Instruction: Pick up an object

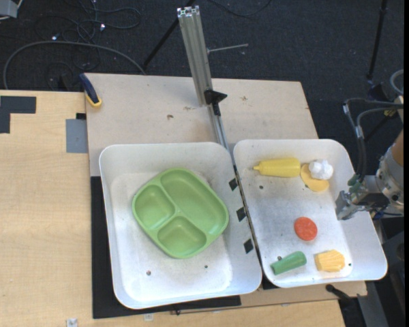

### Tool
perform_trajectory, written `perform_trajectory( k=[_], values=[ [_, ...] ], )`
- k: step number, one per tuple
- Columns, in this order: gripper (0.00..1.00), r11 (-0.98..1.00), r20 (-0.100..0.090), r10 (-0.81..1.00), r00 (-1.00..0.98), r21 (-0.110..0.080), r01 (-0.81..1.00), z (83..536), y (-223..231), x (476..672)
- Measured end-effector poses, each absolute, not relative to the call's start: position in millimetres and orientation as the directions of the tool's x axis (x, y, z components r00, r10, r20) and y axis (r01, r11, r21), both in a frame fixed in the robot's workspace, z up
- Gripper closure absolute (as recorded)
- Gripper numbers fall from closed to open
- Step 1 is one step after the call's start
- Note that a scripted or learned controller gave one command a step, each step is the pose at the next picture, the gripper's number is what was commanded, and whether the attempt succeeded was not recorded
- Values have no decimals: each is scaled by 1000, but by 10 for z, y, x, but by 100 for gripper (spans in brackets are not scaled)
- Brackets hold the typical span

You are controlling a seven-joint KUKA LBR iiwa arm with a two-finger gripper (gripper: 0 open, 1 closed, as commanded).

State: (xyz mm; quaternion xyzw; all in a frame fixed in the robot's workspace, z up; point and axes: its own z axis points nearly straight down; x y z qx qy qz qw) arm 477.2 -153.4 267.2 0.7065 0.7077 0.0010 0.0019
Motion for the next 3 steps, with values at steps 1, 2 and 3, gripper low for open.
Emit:
perform_trajectory(
  k=[1,2,3],
  values=[
    [100,4,2,1000,-4,-3,1000,2632,-1098,4795],
    [100,5,3,1000,-5,-6,1000,2467,-551,4889],
    [100,4,2,1000,-4,-6,1000,2319,-58,4970]
  ],
)
